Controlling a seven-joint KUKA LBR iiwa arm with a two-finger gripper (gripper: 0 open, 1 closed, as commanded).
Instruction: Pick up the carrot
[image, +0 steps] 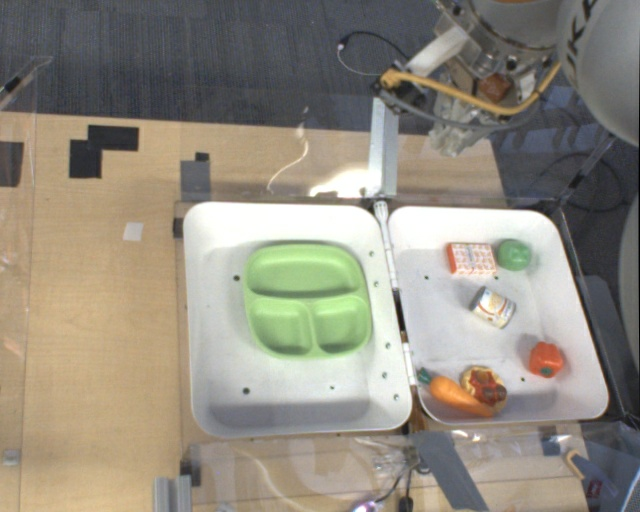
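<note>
The tapered orange plastic carrot with a green tip (457, 397) lies at the near edge of the right white bin (440, 300), touching a round red-and-yellow toy (483, 385). The gripper (452, 135) hangs beyond the bin's far edge, well apart; I cannot tell its grip state, and the pick looks unstarted.

Right bin (570, 300): carrot (458, 397) at near-left corner, touching the toy (484, 384) behind it; can (493, 307) at centre; box (471, 259) behind can.
</note>
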